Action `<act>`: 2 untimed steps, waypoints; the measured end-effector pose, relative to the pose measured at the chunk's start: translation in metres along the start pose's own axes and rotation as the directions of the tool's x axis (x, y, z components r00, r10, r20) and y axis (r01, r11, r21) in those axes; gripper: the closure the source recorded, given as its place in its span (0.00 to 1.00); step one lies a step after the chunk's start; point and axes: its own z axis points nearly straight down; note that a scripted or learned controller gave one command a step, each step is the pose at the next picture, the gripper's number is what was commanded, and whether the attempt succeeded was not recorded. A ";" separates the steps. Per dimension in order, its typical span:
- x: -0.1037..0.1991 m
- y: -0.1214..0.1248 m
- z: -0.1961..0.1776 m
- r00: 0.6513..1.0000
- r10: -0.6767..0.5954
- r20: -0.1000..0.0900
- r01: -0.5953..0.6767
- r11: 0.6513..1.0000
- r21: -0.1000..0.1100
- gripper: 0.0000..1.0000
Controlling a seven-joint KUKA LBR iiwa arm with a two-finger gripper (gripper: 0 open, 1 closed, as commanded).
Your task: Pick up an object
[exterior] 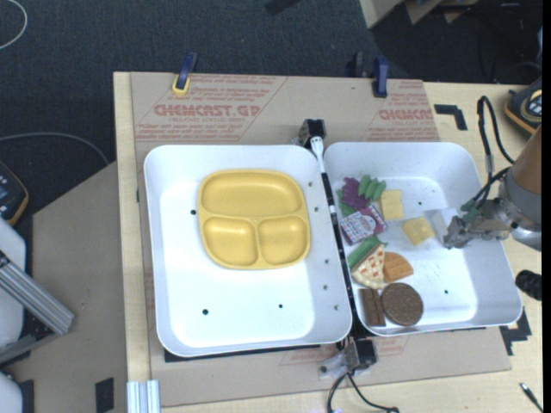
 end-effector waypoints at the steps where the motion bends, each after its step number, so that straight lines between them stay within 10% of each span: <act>1: -0.004 -0.007 -0.049 1.000 0.002 0.000 -0.002 1.000 0.001 1.00; 2: -0.004 -0.006 -0.070 1.000 0.001 0.000 -0.001 1.000 0.002 1.00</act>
